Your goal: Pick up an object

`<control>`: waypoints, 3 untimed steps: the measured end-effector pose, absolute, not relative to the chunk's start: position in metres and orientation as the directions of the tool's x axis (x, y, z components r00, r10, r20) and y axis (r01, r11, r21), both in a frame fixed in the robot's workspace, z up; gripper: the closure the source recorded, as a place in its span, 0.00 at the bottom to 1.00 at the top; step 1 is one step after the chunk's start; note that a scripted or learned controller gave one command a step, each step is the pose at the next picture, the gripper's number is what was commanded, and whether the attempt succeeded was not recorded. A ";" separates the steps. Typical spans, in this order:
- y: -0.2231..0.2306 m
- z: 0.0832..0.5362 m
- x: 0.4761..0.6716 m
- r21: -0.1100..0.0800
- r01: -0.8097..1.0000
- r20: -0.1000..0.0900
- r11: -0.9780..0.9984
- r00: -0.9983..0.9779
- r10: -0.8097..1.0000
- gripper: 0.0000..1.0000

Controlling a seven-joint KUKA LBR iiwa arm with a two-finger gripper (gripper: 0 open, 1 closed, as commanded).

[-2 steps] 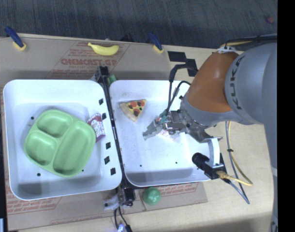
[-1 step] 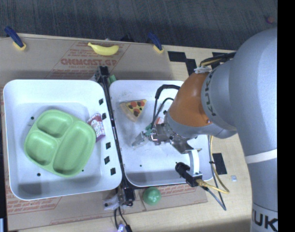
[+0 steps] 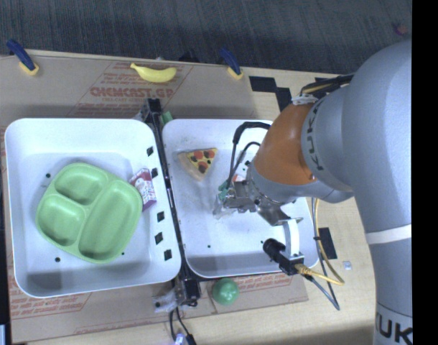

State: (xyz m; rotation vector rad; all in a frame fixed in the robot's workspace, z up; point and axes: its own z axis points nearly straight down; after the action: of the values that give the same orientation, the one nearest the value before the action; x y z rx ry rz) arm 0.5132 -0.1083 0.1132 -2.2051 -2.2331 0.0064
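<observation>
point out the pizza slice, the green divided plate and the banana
pizza slice (image 3: 200,159), camera view, on its topped middle, in the right bin
green divided plate (image 3: 88,210), camera view, on the ridge between its compartments, in the left bin
banana (image 3: 154,72), camera view, on the middle of its curve, above the bins

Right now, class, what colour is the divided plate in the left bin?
Light green. The divided plate shows best in the camera view.

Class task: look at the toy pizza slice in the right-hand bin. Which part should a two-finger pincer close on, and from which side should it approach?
Grip the pizza slice across its wide crust end, coming straight down from above. It lies flat on the floor of the right bin, tip toward the camera, so its side edges are probably the best faces to pinch.
</observation>
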 end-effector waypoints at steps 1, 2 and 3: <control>-0.108 0.113 0.513 -0.005 1.000 -0.001 0.012 -0.012 1.000 0.00; -0.124 0.098 0.626 0.009 1.000 -0.001 0.005 -0.005 1.000 0.00; -0.122 0.109 0.627 0.008 1.000 0.002 0.012 -0.012 1.000 1.00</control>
State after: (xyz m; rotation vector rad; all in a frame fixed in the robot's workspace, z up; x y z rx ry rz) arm 0.6266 -0.1222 0.1088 -2.2107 -2.2374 -0.0115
